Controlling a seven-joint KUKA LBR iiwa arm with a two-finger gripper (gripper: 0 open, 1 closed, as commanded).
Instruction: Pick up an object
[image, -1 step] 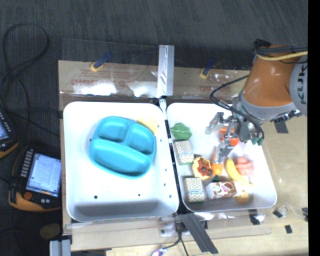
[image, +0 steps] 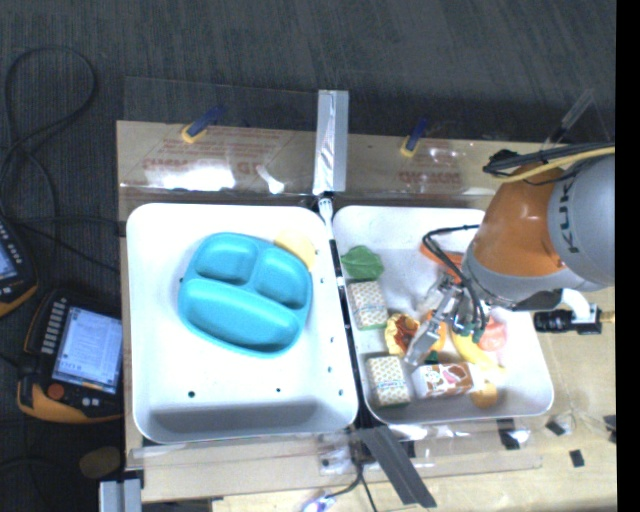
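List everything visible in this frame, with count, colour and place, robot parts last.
Bins: 2, white, side by side on the bench.
Tray: 1, blue, three compartments, in the left bin.
Yellow item: 1, at the tray's far right edge, partly hidden.
Green item: 1, right bin, far left corner.
Patterned packets: 2, pale green, along the right bin's left wall, the other at.
Carton: 1, red and white, right bin's near side.
Mixed items: red, orange and yellow clutter under the gripper; count unclear.
Pendant: 1, orange and black, left of the bench.
Clips: 2, blue and yellow, on the far panel.
Arm: 1, grey with orange band, from the right.
Gripper: 1, low among the right bin's items.
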